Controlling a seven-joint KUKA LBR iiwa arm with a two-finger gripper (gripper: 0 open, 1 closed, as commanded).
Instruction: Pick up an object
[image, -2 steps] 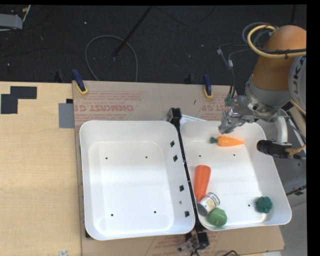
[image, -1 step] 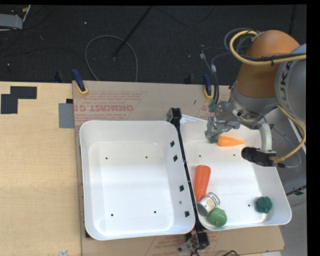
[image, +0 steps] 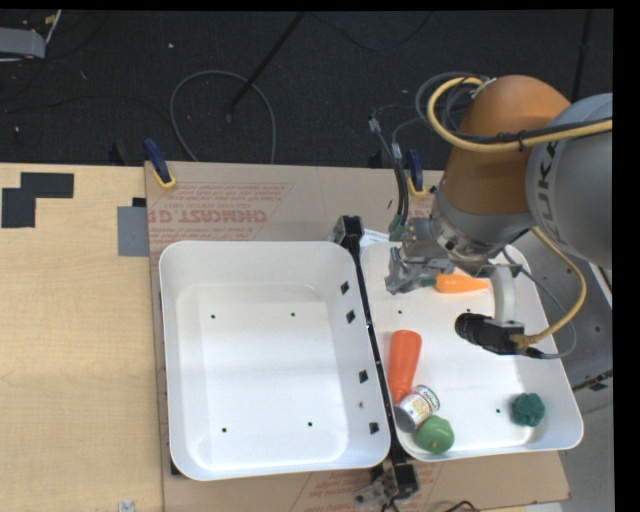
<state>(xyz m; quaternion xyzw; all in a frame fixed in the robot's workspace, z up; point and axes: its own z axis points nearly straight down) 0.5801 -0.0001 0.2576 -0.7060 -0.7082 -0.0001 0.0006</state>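
My gripper (image: 404, 274) hangs low over the far left part of the right bin (image: 560, 432). A small orange carrot-shaped piece (image: 463, 284) lies just to its right, beside the gripper and not between its fingers. A larger orange cone-shaped piece (image: 403, 362) lies nearer the front, along the bin's left wall. In front of that sit a small tin can (image: 418, 405) and a green round fruit (image: 435, 435). A dark green ball (image: 528, 408) rests at the bin's front right.
The left bin (image: 180, 300) stands beside the right one, with a black divider rail (image: 364, 330) between them. Cardboard (image: 230, 205) lies under both bins, held by blue-and-yellow clamps (image: 158, 165) at the back. The arm's bulk covers the right bin's far right corner.
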